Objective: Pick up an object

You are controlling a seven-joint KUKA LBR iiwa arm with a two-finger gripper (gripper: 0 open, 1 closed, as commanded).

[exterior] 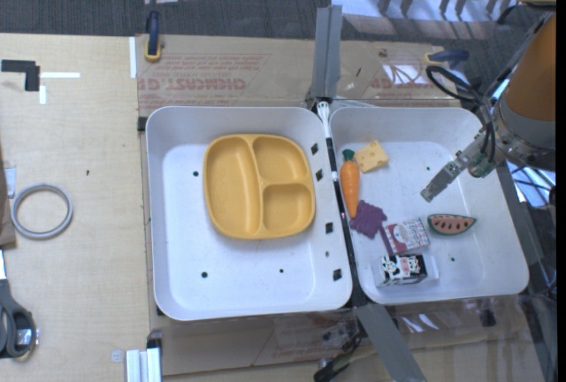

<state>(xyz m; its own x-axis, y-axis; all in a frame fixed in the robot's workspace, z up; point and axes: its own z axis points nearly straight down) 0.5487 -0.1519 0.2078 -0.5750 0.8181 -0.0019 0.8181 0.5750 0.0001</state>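
- toys lie in the right shallow white bin (pixel 495 278): a long orange toy carrot (pixel 350 183), a yellow cheese wedge (pixel 371 156), a flat purple piece (pixel 368 218), a red watermelon slice (pixel 452 224), a small pink and white box (pixel 406 236) and a small black and white box (pixel 403 268).
- the carrot lies by the bin's left wall, with the cheese just beside its top.
- the grey two-finger gripper (pixel 435 188) hangs over the right bin, above the watermelon slice, and touches no toy.
- i cannot tell if its jaws are spread or pressed together.
- the left shallow white bin (pixel 177 283) holds a yellow plastic plate with three parts (pixel 259 186).
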